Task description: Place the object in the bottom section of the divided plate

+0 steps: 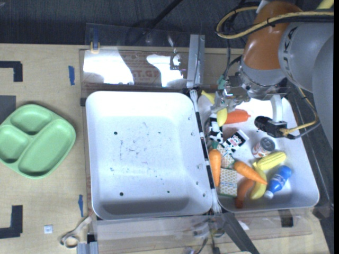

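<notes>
A green divided plate (36, 140) lies on the wooden bench at the far left, with two small sections at its top and one long section at its bottom right. The arm reaches in from the upper right, and its gripper (231, 95) hangs low over the back left of the right bin (302, 189). Right under it lie a yellow piece (221, 114) and an orange-red piece (236, 117). The wrist hides the fingers.
The right bin holds several toy foods: carrots (214, 163) (249, 171), a corn cob (270, 159), a blue bottle (279, 179), a small can (262, 147), a black-and-white item (214, 134). The left bin (106, 110) stands between them and the plate.
</notes>
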